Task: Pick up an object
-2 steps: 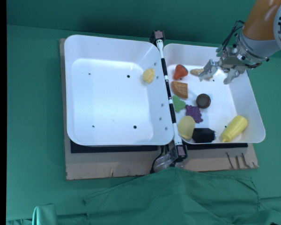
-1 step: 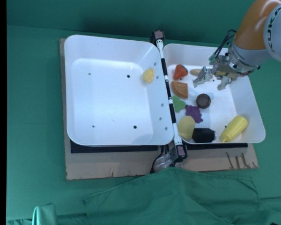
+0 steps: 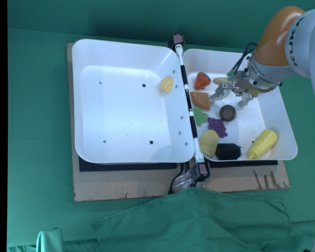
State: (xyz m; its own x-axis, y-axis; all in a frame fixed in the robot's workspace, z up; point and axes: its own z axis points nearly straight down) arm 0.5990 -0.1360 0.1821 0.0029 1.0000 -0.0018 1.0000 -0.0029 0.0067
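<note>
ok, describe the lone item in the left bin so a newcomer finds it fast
Start at the left bin, the one away from the arm. Look near its far right corner, beside the divider rail: a small pale yellow lumpy piece. Nothing else lies near it; every other toy sits in the right bin.

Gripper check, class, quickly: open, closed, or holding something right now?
Gripper: over the right bin, just above the brown ball; nothing seen held; open or closed cannot be told.
</note>
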